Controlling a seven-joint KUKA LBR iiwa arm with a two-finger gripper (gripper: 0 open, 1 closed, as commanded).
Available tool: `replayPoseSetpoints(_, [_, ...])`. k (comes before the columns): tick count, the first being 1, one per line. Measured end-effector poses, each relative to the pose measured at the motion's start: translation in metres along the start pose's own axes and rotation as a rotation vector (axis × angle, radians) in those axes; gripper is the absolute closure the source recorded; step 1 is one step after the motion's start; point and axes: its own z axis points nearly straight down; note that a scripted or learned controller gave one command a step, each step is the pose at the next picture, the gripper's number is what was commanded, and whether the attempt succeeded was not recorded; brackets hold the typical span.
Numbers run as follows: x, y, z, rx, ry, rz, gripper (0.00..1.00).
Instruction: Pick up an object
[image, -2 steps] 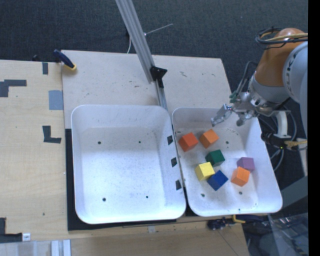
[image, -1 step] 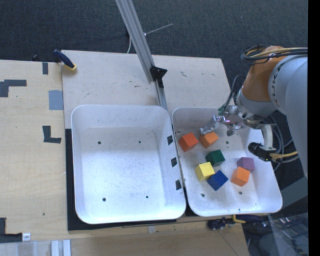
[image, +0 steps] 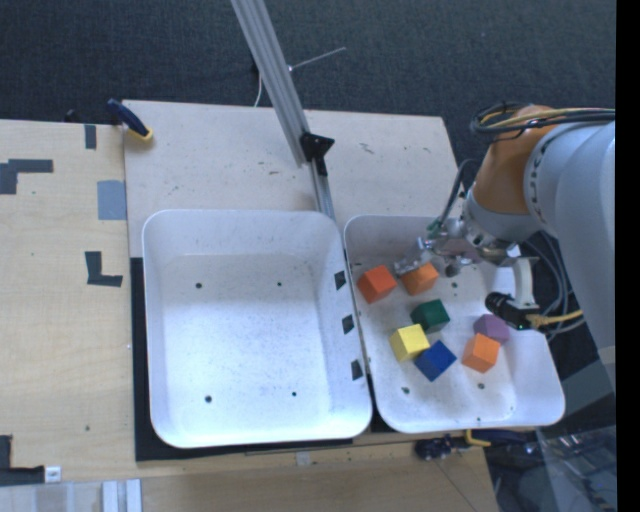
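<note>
Right bin (image: 530, 400): three orange blocks (image: 377, 283), one each green, yellow, blue, purple. Gripper (image: 428, 262) state unclear.

Slanted metal pole (image: 283, 85), possibly a clamp (image: 130, 119), grey tape patches (image: 111, 199) on bench (image: 60, 320)

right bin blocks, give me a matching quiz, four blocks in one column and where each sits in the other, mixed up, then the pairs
Column one:
1. yellow block
2. blue block
3. purple block
4. green block

Column two:
A. nearest the right bin's right wall, just above an orange block
B. left of the blue block, touching it
C. just above the yellow block, below the tool
D. lowest in the view, between the yellow block and an orange block

Pairs: 1-B, 2-D, 3-A, 4-C
</note>
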Motion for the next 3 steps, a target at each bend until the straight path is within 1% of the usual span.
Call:
replayPoseSetpoints(1, [0.000,0.000,-0.011,-0.001,-0.002,-0.003,1.00])
replayPoseSetpoints(2, [0.007,0.006,-0.055,0.002,-0.002,-0.001,1.00])
replayPoseSetpoints(3, [0.007,0.007,-0.097,0.002,-0.002,0.000,1.00])
